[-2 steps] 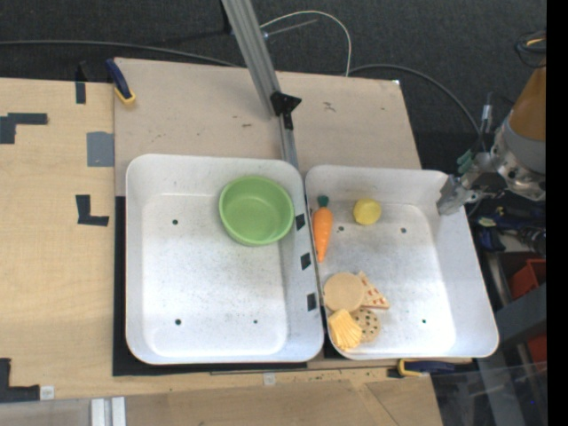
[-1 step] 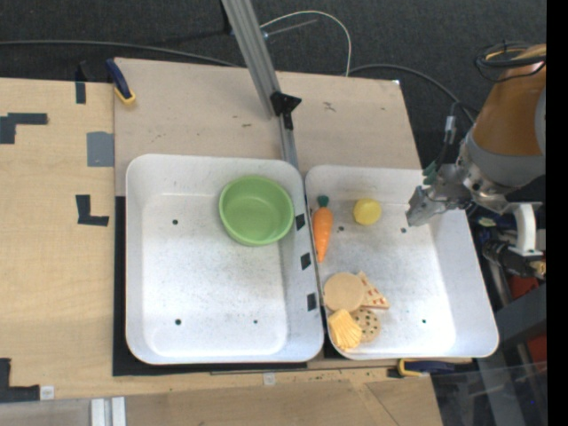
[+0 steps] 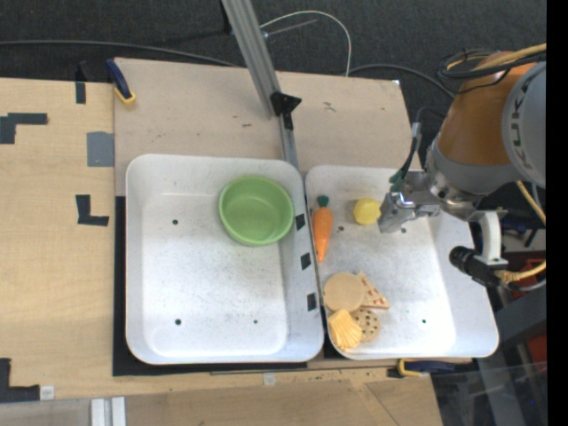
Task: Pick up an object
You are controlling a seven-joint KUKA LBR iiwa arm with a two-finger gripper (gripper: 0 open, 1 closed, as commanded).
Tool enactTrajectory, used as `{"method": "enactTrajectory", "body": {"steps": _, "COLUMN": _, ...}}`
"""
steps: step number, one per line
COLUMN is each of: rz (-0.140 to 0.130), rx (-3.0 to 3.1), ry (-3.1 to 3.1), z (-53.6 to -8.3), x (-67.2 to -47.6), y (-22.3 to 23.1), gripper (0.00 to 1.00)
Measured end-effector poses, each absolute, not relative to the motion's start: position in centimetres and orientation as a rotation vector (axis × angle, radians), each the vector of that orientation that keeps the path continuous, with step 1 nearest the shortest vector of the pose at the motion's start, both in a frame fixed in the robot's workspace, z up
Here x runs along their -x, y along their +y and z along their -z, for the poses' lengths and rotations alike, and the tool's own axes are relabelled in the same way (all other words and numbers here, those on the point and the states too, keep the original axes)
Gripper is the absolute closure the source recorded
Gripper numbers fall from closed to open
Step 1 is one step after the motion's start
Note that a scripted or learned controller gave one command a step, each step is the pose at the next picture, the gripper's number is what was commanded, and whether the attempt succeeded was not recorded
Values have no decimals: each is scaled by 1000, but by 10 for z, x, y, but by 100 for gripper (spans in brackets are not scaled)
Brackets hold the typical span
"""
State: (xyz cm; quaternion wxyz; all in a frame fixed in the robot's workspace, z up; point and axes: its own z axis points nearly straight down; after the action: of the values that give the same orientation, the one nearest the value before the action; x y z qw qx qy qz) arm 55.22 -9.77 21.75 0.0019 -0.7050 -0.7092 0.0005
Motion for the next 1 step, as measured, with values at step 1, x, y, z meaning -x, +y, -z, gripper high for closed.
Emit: {"method": "enactTrajectory", "body": {"steps": 1, "rz": 1, "rx": 2211, "ry": -2227, "z": -229, "x": -541, "y": -46, "gripper": 100}}
